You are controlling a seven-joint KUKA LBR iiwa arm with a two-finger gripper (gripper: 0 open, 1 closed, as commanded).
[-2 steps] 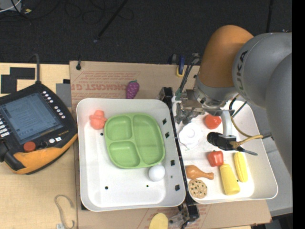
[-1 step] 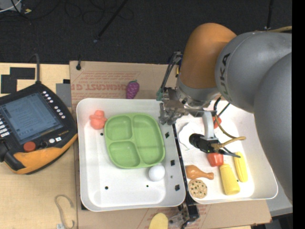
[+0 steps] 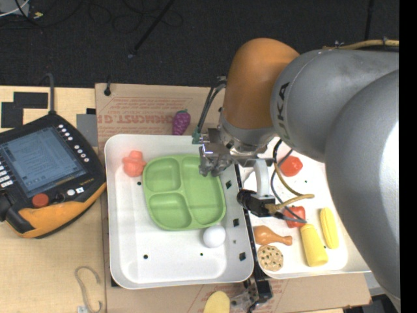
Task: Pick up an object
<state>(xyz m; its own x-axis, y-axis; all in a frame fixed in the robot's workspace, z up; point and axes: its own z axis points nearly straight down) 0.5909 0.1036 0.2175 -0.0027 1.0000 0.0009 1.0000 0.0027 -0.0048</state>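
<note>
The left bin (image 3: 130, 253) holds a green divided plate (image 3: 176, 197), a salmon-pink toy (image 3: 133, 163) at its upper left and a white ball (image 3: 213, 236) near its lower right. The right bin (image 3: 339, 263) holds a toy drumstick (image 3: 272, 235), a cookie (image 3: 270, 258), a yellow bottle (image 3: 313, 244), a corn cob (image 3: 329, 227) and red pieces (image 3: 290, 165). My gripper (image 3: 210, 163) hangs over the plate's upper right corner, close to the divider between the bins. Nothing visible is caught in it.
A purple grape bunch (image 3: 181, 121) lies on the cardboard behind the left bin. A teach pendant (image 3: 45, 168) sits at the left. A yellow object (image 3: 217, 302) lies at the front edge. The big grey arm (image 3: 339, 122) covers the right bin's far side.
</note>
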